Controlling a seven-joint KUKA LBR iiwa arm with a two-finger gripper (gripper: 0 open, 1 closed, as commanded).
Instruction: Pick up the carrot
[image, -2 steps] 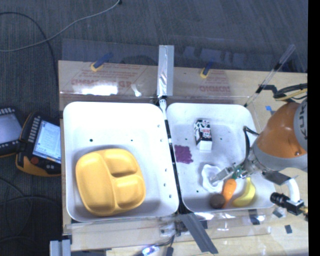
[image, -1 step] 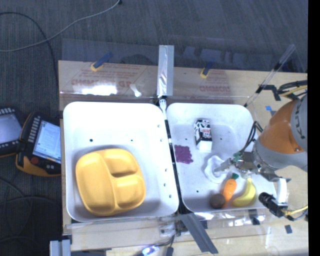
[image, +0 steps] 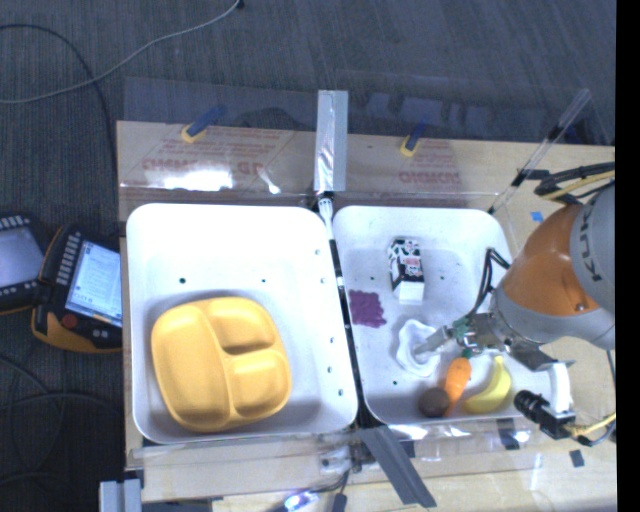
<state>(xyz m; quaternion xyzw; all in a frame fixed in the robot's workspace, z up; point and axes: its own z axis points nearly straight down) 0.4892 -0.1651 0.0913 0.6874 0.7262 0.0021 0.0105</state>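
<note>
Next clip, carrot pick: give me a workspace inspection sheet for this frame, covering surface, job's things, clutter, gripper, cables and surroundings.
Surface: left bin and right bin, white, side by side on a bench.
Job's things: carrot in the right bin near its front edge, between a banana and a dark round fruit.
Clutter: yellow tray in the left bin; milk carton, purple grapes and a white item in the right bin.
Gripper: gripper just above the carrot's top end; grip state unclear.
Cables: black cable on the floor at the back left.
Surroundings: pendant left of the bench, dark carpet.
</note>
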